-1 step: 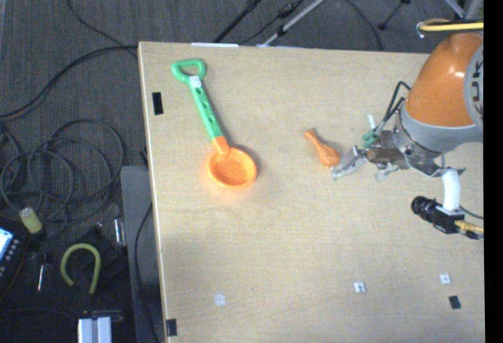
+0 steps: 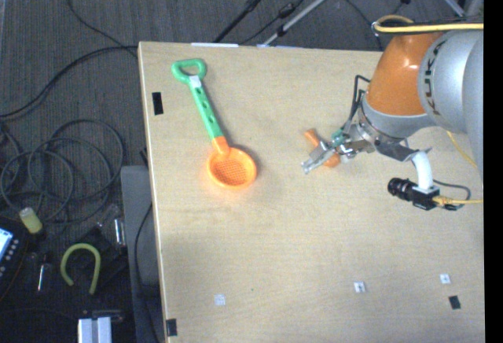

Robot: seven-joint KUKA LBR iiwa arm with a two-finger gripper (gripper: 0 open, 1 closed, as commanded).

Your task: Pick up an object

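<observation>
An orange strainer spoon with a green handle point(image 2: 214, 129) lies flat on the left part of the tan bench top point(image 2: 299, 255), its round bowl toward the front and its handle loop toward the back. My gripper point(image 2: 318, 154) reaches in from the right and is low over the middle of the board, well to the right of the spoon. A small orange piece point(image 2: 314, 137) shows right at the gripper's tip; I cannot tell whether it is a separate object or part of the tool.
The grey arm with its orange band point(image 2: 409, 86) covers the right rear of the board. A small black cylinder on a cable point(image 2: 413, 190) hangs beside the wrist. Cables, stands and a green U-shaped item point(image 2: 80, 263) lie on the floor to the left.
</observation>
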